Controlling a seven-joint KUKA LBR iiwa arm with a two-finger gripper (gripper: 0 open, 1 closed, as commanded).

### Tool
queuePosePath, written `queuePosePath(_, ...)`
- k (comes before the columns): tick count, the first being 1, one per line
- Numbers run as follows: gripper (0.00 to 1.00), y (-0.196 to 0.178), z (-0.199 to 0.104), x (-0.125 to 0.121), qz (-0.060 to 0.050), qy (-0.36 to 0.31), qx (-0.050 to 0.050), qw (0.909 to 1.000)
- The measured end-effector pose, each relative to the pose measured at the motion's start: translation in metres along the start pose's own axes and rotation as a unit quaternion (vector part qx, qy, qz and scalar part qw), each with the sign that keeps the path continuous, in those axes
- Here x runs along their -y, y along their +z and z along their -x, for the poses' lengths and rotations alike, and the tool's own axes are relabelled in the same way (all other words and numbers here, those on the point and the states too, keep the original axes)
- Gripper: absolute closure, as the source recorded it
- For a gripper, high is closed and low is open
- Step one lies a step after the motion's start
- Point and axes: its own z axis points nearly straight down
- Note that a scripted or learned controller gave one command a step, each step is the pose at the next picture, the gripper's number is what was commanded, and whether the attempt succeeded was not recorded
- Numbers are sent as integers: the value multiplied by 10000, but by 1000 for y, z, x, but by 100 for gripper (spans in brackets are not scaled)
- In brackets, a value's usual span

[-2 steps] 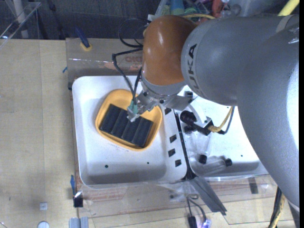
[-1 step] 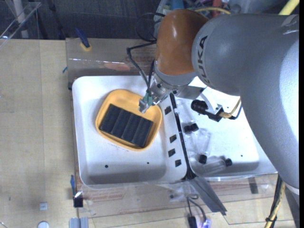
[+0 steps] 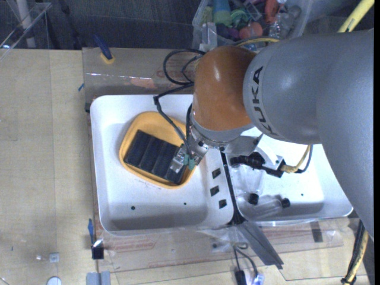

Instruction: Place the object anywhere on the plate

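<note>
Camera view, from the left: the left bin (image 3: pixel 113 212) carries a yellow plate (image 3: pixel 132 132) toward its back-right part, and a dark ribbed object (image 3: pixel 151 153) lies on that plate, tilted, its right end near the plate's right rim. The gripper (image 3: pixel 183 159) is at that right end, touching or just above it; whether it is gripping or has let go, I cannot tell. If it lifts while clamped, the object could be dragged over the rim and off the plate. Further right, the arm (image 3: pixel 279 82) hangs over the wall between the bins, above the right bin (image 3: pixel 309 198).
</note>
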Motion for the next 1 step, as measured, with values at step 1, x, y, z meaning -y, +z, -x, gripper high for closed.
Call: queuePosePath(1,0,0,0,0,1,0,0,10000)
